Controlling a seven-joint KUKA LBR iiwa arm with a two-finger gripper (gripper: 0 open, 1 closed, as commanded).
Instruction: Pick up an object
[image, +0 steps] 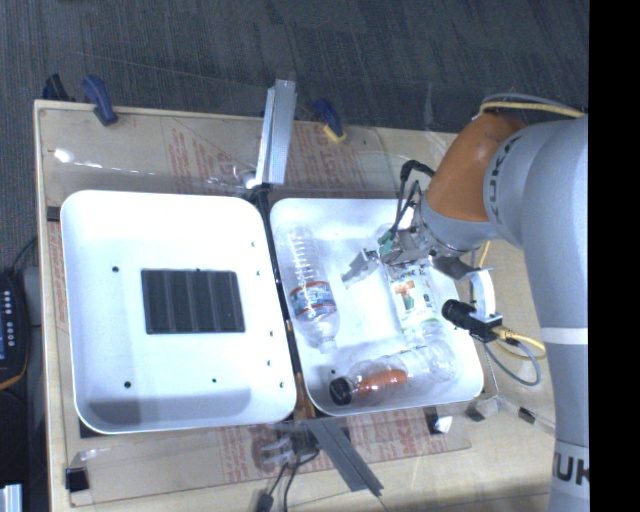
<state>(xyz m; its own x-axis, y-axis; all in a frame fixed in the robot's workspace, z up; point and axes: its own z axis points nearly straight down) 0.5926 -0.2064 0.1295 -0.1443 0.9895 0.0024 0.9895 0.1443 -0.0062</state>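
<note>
The right bin (300, 215) holds three items. A clear water bottle (310, 290) with a red and blue label lies along its left side. Another clear bottle (378, 381) with a black cap and an orange label lies across the near wall. A clear package (412, 300) with orange and green print lies at the right. My gripper (383, 256) hangs low over the bin's middle right, just above the top end of that package and to the right of the water bottle. Nothing can be seen held in it.
The left bin (90, 250) has a dark slatted rectangle (193, 300) in its floor. A metal divider post (275, 130) rises between the bins at the back. Blue clamps (98, 98) sit on the bench's far edge. Cables (515, 345) trail by the right bin's right wall.
</note>
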